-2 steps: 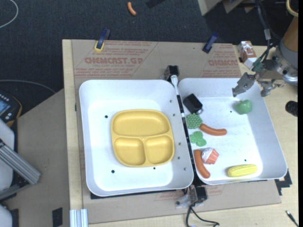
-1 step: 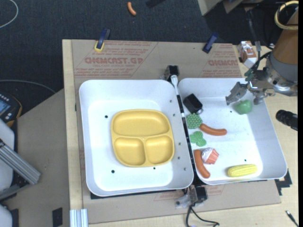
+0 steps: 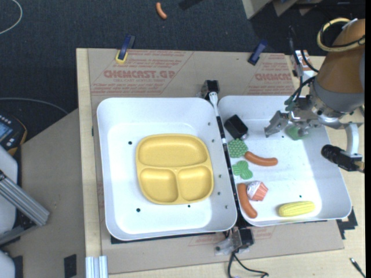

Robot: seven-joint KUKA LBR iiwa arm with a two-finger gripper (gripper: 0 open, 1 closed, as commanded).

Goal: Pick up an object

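Camera view: risking a bad catch on the small green object [image 3: 296,133], sitting right against the gripper [image 3: 284,126] and partly hidden under it. Possibly nudging it aside instead of trapping it, being small, rounded-looking and likely to roll on the slick floor of the right bin [image 3: 324,184]. Risking, too, a scrape against the bin wall just behind the gripper, with so little room on that side. Hard to be judging whether the gripper is open, closed or gripping the green object; not telling from this angle, with the wrist body and cables covering the tips. Facing less danger from the neighbours: black block [image 3: 235,125] lying off to the gripper's far side toward the left bin [image 3: 110,155], orange sausage [image 3: 261,160] lying nearer the camera than the gripper, corn cob [image 3: 297,208] well apart from it at the near wall.

Reaching in from the right side of the desk [image 3: 87,97], arm [image 3: 342,68] bending down steeply, orange band sitting above the wrist. Hanging low over the far part of the right bin, gripper pointing downward and slightly toward the left bin.
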